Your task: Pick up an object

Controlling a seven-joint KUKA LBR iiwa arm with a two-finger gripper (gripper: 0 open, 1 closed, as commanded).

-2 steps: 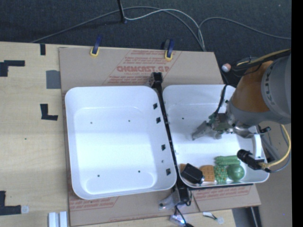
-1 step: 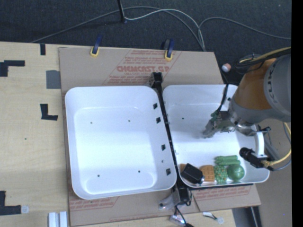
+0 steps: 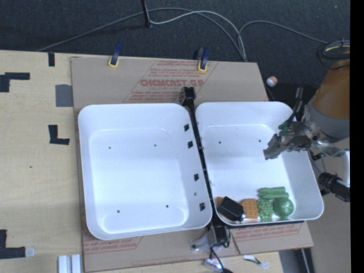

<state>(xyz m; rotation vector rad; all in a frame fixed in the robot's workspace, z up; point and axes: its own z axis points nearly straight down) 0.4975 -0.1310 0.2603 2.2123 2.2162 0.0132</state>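
Camera view looks down on two white bins, and the gripper hangs over the right bin at about three o'clock of its floor, with nothing between its fingers — whether they are apart or together I cannot tell.

The candidates for picking lie huddled along the bin's six-o'clock wall: a black block, an orange waffle-like piece and green toy vegetables, each touching its neighbour.

That crowding is probably the main hazard — a descent there could land on two pieces at once or nudge one aside. The wall close behind them may also block a finger, so that the grasp closes on nothing.
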